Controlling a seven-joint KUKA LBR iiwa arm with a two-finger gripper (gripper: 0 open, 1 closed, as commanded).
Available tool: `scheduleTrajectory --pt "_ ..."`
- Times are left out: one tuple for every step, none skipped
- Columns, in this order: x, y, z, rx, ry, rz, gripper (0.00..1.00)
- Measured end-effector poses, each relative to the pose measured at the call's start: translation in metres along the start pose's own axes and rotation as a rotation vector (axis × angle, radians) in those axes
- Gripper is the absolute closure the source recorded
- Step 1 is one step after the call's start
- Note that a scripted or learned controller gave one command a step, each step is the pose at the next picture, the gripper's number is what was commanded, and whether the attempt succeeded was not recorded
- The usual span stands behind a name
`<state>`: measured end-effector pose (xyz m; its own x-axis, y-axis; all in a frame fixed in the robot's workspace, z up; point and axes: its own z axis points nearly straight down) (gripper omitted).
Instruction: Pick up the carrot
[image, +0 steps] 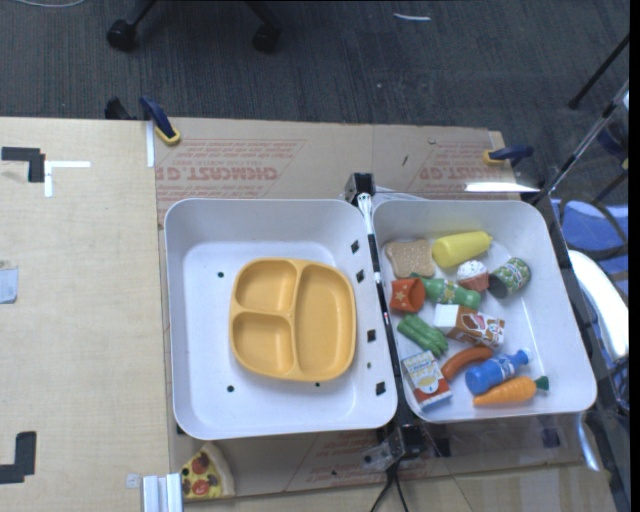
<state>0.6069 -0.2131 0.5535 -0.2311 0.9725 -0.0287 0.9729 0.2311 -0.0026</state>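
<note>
The carrot (508, 392), orange with a green tip on its right end, lies flat at the front right corner of the right bin (566, 300). A blue bottle (494, 371) lies just behind it, touching or nearly touching it. A red sausage (465, 360) rests to the left of the bottle.
The right bin also holds a bread slice (410, 258), a yellow piece (460, 247), a green can (511, 276), a juice carton (424, 377), green vegetables (421, 333) and other toy foods. The left bin (200, 330) holds a yellow divided plate (294, 319). A pizza slice toy (203, 477) lies in front of the left bin.
</note>
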Motion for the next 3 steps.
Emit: scheduleTrajectory --pt "0.0003 0.0002 0.0001 0.0 0.0 0.0 0.0" --pt "0.0001 0.0024 -0.0082 -0.001 -0.003 -0.003 1.0" --pt "0.0003 0.0025 -0.0081 -0.001 -0.003 -0.003 0.0"
